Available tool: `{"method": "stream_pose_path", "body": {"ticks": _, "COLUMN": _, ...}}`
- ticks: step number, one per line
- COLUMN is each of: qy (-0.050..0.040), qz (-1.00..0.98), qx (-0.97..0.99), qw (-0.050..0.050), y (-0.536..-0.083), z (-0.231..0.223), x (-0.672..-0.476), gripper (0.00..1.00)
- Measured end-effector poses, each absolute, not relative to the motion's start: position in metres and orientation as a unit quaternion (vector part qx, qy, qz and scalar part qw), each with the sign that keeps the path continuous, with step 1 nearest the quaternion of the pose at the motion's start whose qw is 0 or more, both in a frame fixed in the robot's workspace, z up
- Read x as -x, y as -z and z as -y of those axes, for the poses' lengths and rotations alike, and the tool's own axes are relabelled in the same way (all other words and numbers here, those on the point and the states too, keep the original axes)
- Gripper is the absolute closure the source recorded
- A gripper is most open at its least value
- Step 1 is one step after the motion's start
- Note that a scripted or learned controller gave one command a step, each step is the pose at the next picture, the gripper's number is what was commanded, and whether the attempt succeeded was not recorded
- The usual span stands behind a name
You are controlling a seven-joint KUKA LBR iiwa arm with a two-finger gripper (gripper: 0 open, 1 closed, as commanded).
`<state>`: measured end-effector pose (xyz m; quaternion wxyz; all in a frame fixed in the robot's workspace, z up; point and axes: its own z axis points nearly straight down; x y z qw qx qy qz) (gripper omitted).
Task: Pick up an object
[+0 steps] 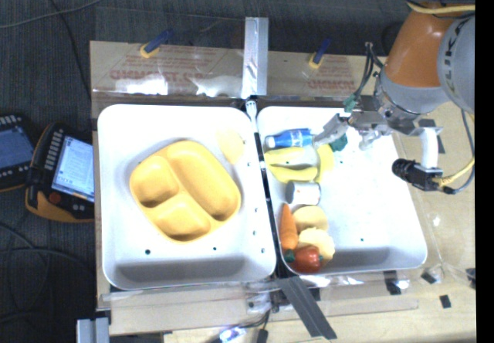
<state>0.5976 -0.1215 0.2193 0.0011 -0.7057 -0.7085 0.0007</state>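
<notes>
My gripper (351, 134) hangs over the back of the right bin (378, 210), below the orange-banded wrist (417, 48). It is open, its fingers spread apart, and one fingertip (333, 131) lies close to a blue bottle (289, 138) and a yellow banana (297, 169). Nothing sits between the fingers. Along this bin's left wall, toward the front, lie a white cup (304, 193), an orange carrot (287, 227), a pale yellow fruit (312, 218) and a red tomato (307, 259).
The left bin (116, 249) holds a large yellow divided plate (184, 188). A raised divider (262, 179) separates the two bins. The right bin's floor is bare white on its right half. A black camera unit (417, 172) hangs off the arm.
</notes>
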Motion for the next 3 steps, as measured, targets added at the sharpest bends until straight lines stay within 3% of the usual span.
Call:
{"method": "stream_pose_path", "body": {"ticks": 1, "qy": -0.0017, "qz": 0.691, "qx": 0.723, "qw": 0.001, "y": -0.102, "z": 0.125, "x": -0.612, "gripper": 0.00}}
{"method": "stream_pose_path", "body": {"ticks": 2, "qy": -0.0025, "qz": 0.691, "qx": 0.723, "qw": 0.002, "y": -0.110, "z": 0.125, "x": -0.611, "gripper": 1.00}}
{"method": "stream_pose_path", "body": {"ticks": 3, "qy": -0.0015, "qz": 0.673, "qx": 0.739, "qw": 0.000, "y": -0.230, "z": 0.067, "x": -0.626, "gripper": 1.00}}
